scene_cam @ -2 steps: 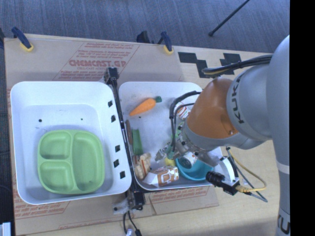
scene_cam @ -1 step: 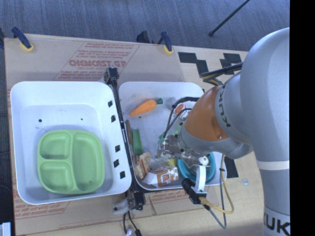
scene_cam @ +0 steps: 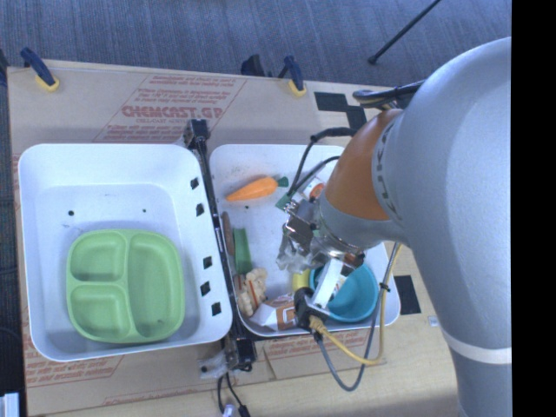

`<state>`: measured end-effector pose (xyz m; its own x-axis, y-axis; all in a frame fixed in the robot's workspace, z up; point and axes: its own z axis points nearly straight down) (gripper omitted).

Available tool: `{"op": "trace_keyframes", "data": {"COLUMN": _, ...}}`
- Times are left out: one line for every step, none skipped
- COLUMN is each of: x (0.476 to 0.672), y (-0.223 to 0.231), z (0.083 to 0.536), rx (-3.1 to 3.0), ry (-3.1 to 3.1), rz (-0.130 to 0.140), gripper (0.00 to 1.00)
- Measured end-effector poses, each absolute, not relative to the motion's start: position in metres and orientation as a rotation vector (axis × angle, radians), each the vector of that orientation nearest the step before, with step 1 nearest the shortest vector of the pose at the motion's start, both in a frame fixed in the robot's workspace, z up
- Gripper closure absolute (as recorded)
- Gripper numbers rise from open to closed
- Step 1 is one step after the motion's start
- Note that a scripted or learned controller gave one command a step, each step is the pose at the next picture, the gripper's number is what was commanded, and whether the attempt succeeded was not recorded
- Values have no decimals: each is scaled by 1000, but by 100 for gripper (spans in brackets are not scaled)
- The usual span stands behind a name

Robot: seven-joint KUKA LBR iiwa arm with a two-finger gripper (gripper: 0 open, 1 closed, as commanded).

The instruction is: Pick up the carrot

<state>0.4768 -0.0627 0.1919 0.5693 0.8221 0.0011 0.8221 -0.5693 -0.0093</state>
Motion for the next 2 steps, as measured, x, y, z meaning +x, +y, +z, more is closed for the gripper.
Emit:
{"op": "trace_keyframes", "data": {"x": 475, "y": 35, "z": 190, "rx": -2741, "ry": -1509, "rz": 12, "gripper": 100}}
{"op": "trace_keyframes", "data": {"x": 475, "y": 34, "z": 199, "rx": -2727, "ry": -1524, "rz": 23, "gripper": 100}}
